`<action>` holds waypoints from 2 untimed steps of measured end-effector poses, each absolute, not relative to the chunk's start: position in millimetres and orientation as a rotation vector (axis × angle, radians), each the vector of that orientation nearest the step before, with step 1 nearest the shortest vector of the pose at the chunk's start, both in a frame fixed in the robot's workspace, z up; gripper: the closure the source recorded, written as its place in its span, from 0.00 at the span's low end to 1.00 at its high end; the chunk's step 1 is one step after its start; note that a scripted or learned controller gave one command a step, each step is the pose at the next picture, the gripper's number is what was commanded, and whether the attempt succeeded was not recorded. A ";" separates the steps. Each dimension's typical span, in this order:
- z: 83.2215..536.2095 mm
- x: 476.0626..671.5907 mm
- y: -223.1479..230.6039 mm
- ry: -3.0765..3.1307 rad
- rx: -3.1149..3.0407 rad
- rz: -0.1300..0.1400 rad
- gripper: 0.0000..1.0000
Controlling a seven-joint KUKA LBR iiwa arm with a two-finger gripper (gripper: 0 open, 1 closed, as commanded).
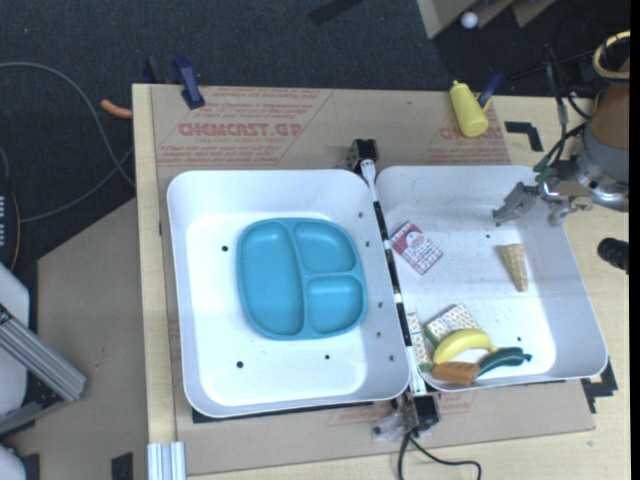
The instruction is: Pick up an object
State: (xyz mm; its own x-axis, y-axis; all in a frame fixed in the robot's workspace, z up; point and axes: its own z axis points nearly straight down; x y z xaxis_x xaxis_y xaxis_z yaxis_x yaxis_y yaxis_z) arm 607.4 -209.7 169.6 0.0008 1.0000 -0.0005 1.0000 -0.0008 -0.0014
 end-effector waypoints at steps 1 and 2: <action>95.8 592.3 -203.6 -2.220 -2.220 0.001 0.00; 106.8 593.3 -203.9 -2.222 -2.223 -0.002 1.00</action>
State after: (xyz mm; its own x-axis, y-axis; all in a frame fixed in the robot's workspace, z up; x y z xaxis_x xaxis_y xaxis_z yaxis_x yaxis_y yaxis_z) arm 593.3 -203.9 106.8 0.0005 1.0000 -0.0002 1.0000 -0.0005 0.0018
